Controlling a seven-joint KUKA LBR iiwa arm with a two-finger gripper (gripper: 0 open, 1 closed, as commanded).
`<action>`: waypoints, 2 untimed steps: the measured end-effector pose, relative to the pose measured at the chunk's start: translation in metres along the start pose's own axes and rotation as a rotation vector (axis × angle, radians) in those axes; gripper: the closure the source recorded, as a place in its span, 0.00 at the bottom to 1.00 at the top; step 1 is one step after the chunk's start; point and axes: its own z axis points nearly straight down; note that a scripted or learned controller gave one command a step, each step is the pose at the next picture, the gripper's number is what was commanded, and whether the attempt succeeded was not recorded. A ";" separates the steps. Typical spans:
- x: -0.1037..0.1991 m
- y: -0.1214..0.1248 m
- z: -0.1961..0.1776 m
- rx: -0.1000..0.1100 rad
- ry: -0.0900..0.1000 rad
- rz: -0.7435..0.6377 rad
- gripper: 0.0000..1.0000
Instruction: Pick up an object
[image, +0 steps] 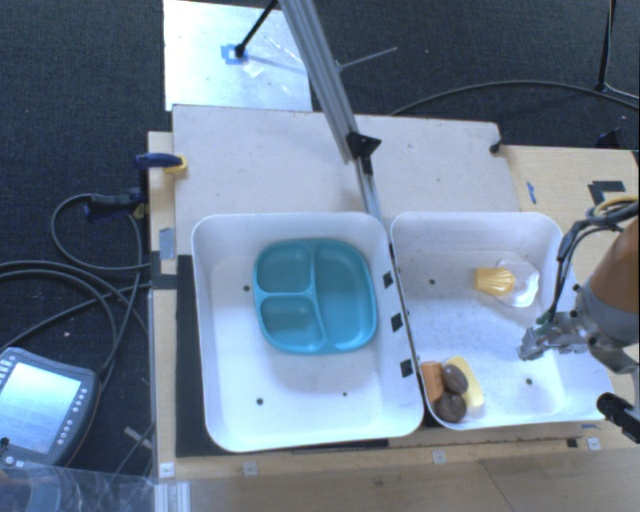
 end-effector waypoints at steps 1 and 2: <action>0.000 -0.001 -0.064 -0.004 -0.002 -0.005 1.00; -0.009 0.005 -0.112 -0.004 -0.003 -0.006 1.00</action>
